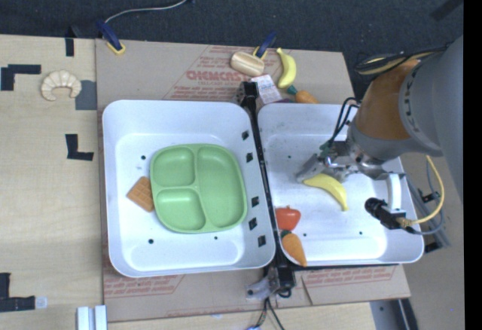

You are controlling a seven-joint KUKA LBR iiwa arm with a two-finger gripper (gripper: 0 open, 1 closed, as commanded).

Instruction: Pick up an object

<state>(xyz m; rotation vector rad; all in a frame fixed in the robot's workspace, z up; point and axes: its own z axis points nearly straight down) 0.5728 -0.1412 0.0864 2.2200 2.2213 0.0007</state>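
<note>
Item for your attention: one toy banana (330, 189), yellow, lying flat on the floor of the right-hand bin (361, 245), near its middle, curved with its ends pointing left and lower right. The gripper (315, 168) sits just above and beside the banana's left end, fingers (307, 169) slanting toward it; you cannot tell from here whether the jaws are open or closed, and nothing shows between them. Handling, by judgement: likely light, rigid, smooth plastic, so it may skid or roll on its curve if pinched off-centre; you would do best to take it across the thick middle, square to its length. Same bin, front left corner: a red tomato-like piece (288, 217) and an orange carrot (294, 249), well apart from the banana. Left-hand bin (120, 132): a green divided plate (199, 187) with a brown cracker-like piece (141, 194) touching its left edge. Surface: glossy white bin floors, on cardboard over a wooden bench. Behind the bins: a second banana (286, 68), a bread roll (246, 62); far left, a croissant (60, 84). Room around your target is ample.
</note>
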